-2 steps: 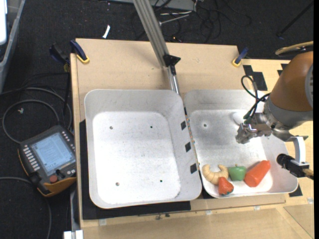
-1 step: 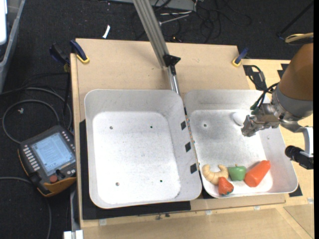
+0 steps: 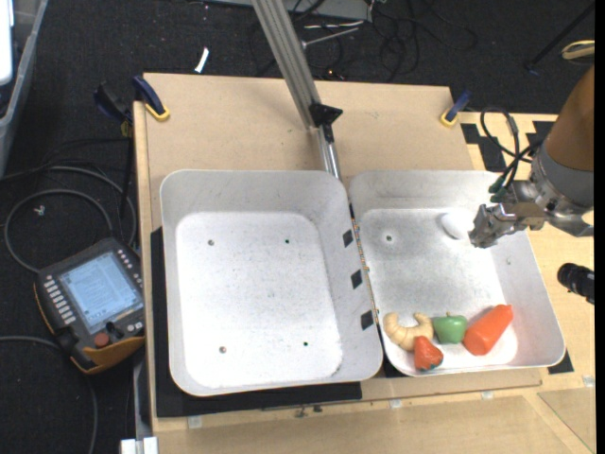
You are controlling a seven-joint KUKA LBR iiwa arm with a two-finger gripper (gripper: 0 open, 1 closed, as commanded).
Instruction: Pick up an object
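Observation:
My gripper (image 3: 484, 232) hangs over the far right part of the right bin (image 3: 416, 192), reaching in from the right. A small white rounded object (image 3: 455, 223) lies just left of it on the bin floor. Along the bin's near edge sit a cream curved piece (image 3: 405, 328), a green pepper (image 3: 450, 328), a small red piece (image 3: 426, 352) and an orange carrot (image 3: 488, 329). These lie well below the gripper in the view, apart from it.
The left bin (image 3: 189, 197) sits beside the right one. A metal pole (image 3: 288, 50) slants down from the top to the seam between the bins. A teach pendant (image 3: 90, 301) lies on the floor at left.

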